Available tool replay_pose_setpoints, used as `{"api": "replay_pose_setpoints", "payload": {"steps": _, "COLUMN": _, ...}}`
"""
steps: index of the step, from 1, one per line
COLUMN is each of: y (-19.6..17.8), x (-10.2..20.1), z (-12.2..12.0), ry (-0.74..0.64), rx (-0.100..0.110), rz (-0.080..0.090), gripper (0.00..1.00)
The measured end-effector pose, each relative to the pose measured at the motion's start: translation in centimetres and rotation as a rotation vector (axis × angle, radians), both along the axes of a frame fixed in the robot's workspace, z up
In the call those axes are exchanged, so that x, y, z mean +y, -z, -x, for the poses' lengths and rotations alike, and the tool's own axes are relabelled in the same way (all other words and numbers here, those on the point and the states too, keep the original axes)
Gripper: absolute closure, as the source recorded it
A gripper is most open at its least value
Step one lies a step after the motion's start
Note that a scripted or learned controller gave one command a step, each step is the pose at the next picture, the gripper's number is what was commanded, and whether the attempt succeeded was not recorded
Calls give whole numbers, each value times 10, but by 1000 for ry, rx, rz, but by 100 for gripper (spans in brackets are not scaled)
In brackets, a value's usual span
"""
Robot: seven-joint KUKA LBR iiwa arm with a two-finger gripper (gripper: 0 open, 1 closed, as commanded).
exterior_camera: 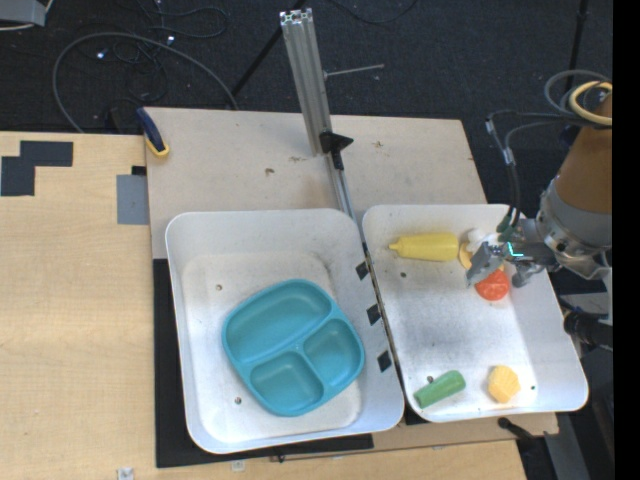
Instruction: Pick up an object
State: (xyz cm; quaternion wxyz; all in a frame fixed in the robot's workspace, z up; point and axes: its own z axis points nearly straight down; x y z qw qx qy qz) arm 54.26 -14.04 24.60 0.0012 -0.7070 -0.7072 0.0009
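Note:
My gripper [497, 271] hangs over the right bin [455, 328] near its far right side. It is open, and its fingers straddle a small red-orange object [492, 288] that lies on the bin floor just below them. A yellow squeeze-bottle-shaped object [425, 247] lies to the gripper's left, with a small white piece [474, 238] by its end. At the bin's near side lie a green cylinder [440, 388] and a yellow lump [504, 383].
The left bin [200, 258] holds a teal divided tray [292, 346]. A metal post [305, 78] stands behind the bins. The arm's grey and orange wrist [585, 183] rises at the right edge. Black clips [372, 313] sit on the rim between the bins.

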Motion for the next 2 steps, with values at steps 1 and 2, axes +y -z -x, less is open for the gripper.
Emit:
{"api": "replay_pose_setpoints", "payload": {"steps": 1, "y": -1, "x": 0, "z": 0, "ry": 0, "rx": -2, "rz": 0, "gripper": 0}}
{"api": "replay_pose_setpoints", "payload": {"steps": 2, "y": 46, "x": -4, "z": -6, "ry": 0, "rx": 5, "rz": -1, "gripper": 0}}
